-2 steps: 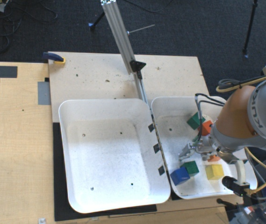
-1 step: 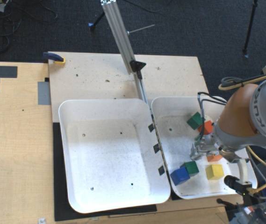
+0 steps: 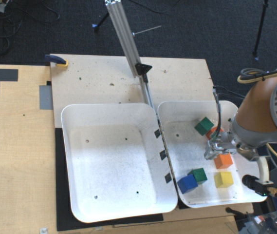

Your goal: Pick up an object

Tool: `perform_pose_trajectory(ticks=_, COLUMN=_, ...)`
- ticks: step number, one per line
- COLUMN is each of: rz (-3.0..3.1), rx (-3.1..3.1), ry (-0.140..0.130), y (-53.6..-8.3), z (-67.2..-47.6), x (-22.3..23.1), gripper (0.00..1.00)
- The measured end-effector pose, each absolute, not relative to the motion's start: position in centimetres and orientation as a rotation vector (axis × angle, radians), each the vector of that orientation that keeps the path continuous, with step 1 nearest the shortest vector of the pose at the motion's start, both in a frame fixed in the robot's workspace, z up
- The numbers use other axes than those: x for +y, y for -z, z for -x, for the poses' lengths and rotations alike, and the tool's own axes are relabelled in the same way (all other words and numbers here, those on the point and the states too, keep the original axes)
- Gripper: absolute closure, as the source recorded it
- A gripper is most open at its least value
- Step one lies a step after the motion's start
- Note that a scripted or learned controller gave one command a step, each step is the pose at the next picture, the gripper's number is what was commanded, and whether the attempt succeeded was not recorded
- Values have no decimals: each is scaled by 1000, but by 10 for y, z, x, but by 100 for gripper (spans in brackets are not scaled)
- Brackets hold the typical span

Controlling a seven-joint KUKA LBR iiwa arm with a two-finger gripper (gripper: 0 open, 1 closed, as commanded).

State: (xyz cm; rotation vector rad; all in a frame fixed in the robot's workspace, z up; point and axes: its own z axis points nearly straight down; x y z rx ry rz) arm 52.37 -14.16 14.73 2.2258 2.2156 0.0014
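A: Any brand, label or writing to read?

B: None legible. Just a small black-and-white checker tag [image 3: 112, 0] at the top end of the slanted aluminium bar [image 3: 127, 37]; no letters made out on bins, bench or blocks.

A: And the gripper?

B: Down inside the right bin [image 3: 177, 112], at [image 3: 215, 147], hanging from the grey arm with the orange band [image 3: 255, 112]. Fingers too small and blurred to judge; cannot tell whether spread or pressed together, and no block clearly seen between them.

A: Blocks, then?

B: All in the right bin. Orange block [image 3: 223, 160] just below and right of the gripper, touching or nearly so; cannot tell which. Green block [image 3: 204, 126] up and left of it, with a bit of another orange piece [image 3: 211, 132] peeking beside that, partly hidden by the gripper. Yellow block [image 3: 223, 179] below the orange one. Small dark green block [image 3: 198, 174] next to a blue block [image 3: 187, 183], touching, near the bin's lower left wall.

A: Left bin?

B: White left bin [image 3: 80, 113] with dark specks on its floor.
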Motion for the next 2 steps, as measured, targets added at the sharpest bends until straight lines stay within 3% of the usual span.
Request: perform_pose_trajectory(ticks=2, rz=-2218, rx=2223, ry=-2, y=-229, z=-523, x=-138, gripper=100)
